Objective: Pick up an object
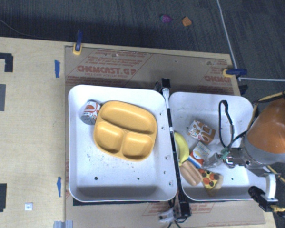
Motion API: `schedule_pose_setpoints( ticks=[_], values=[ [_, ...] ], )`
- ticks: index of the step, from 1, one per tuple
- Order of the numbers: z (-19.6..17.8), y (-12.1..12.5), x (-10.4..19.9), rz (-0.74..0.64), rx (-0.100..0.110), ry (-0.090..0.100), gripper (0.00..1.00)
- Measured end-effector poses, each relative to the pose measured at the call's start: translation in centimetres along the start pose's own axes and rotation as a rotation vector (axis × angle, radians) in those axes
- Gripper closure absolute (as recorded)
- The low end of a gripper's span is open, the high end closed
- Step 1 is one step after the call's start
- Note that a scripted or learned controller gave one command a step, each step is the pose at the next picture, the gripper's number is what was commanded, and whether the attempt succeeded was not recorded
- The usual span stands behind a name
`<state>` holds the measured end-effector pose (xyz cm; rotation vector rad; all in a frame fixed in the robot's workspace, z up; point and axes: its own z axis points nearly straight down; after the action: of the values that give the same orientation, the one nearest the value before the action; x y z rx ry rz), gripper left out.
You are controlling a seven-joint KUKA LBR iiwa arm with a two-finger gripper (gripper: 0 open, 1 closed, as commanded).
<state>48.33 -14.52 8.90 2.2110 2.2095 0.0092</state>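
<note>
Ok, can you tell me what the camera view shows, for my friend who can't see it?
A grey and orange robot arm reaches from the right into the right white bin, over a banana, a hot dog, a pizza slice and a snack packet. The left bin holds a yellow divided tray and a small can.

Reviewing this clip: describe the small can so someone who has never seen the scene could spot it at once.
Start at the left white bin, which holds a big yellow divided tray. The small can lies on its side in that bin's far left corner, touching the tray's edge. It is the lone red-and-white metallic item there.
</note>
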Motion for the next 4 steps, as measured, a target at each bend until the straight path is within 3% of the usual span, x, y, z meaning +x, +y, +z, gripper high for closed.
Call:
schedule_pose_setpoints(
  ticks=[1, 2, 3, 4],
  values=[
    [0.0, 0.0, 3.4, 0.002, -0.001, -0.002, 0.00],
    [-1.2, 0.2, 3.0, 0.005, -0.011, -0.011, 1.00],
    [-1.2, 0.2, 3.0, 0.006, -0.010, -0.011, 0.00],
    [-0.1, -0.1, 4.3, 0.006, 0.001, -0.005, 0.00]
  ],
)
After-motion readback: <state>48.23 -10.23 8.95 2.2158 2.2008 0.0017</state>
